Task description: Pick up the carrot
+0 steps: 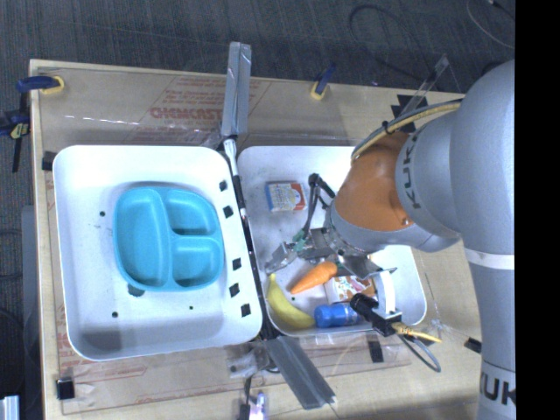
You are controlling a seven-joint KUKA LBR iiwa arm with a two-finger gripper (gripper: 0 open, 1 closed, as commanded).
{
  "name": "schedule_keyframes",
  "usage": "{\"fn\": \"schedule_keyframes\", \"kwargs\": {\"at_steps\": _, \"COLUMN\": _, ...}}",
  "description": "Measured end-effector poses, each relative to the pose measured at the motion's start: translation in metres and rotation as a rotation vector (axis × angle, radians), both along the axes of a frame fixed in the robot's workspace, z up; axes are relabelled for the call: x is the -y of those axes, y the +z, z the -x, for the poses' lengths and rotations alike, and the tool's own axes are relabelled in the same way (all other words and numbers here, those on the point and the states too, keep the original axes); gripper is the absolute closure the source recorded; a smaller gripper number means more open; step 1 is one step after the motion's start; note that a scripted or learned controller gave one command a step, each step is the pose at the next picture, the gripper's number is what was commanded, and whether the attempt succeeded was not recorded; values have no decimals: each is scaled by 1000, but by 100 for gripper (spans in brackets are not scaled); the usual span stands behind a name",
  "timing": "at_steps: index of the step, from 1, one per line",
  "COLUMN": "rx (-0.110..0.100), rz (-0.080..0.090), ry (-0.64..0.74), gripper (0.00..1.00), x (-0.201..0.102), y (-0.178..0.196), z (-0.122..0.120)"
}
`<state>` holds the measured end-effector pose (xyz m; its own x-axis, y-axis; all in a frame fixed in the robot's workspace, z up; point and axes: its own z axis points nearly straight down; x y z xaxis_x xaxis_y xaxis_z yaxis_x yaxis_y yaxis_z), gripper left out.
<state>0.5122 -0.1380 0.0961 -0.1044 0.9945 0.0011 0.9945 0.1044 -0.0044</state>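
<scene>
Tapered orange carrot (pixel 313 277) — touching curved yellow banana (pixel 287 305); gripper (pixel 325 254) just above, grip state indiscernible — risk: snagging banana instead.

Glossy white plastic is seen in both bins (pixel 87 322); the blue tray (pixel 171 239) looks smooth and matt, the carrot (pixel 313 277) waxy, and the bench (pixel 367 103) is pale wood.

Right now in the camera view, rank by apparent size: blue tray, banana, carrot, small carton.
1. blue tray, clearly largest.
2. banana.
3. carrot and small carton look alike; the carrot is partly hidden under the arm, so unranked.
</scene>
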Motion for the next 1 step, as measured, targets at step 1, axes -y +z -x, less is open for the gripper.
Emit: {"fn": "schedule_keyframes", "kwargs": {"at_steps": 1, "rx": 5, "rz": 0, "ry": 4, "gripper": 0, "x": 73, "y": -4, "z": 35}}
